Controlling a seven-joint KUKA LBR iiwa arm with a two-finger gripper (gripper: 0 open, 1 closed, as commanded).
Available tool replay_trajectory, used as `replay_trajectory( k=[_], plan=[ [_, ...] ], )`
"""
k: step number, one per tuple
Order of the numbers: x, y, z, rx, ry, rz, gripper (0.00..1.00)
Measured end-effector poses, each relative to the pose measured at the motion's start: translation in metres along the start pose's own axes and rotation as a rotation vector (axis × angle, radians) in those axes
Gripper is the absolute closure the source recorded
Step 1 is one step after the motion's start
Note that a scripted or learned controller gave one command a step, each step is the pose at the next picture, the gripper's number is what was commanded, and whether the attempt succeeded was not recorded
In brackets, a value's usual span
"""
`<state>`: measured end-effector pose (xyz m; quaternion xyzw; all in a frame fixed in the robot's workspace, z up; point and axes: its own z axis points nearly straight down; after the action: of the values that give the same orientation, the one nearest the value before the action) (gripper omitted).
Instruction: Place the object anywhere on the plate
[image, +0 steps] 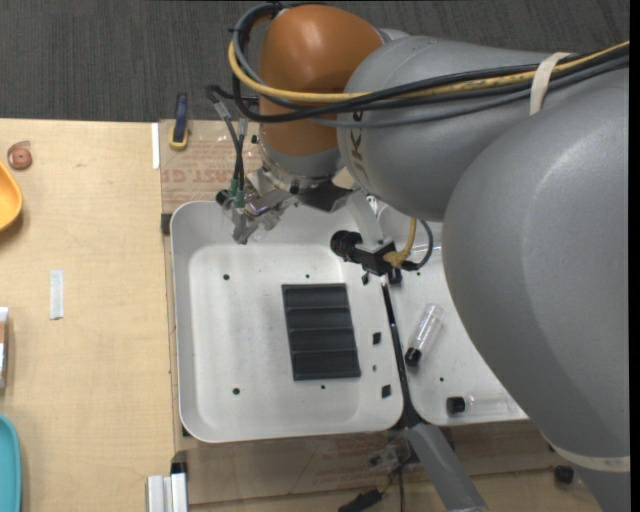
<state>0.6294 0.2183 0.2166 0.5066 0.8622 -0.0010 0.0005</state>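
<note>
Grey arm (520, 190) above black ridged plate (321, 331).

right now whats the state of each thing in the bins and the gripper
black ridged plate: flat in the left bin, nothing on it
clear tube: lying on its side in the right bin
small black piece: resting in the right bin
gripper: over the left bin's far corner

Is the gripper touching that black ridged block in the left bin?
Apart. The camera view shows the gripper over the bin's far-left corner, with bare white bin floor between it and the black ridged block.
</note>
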Motion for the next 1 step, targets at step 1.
replay_trajectory(
  k=[1],
  plan=[
    [0.0094, -0.0316, 0.0283, 0.002, 0.001, -0.041, 1.0]
  ],
)
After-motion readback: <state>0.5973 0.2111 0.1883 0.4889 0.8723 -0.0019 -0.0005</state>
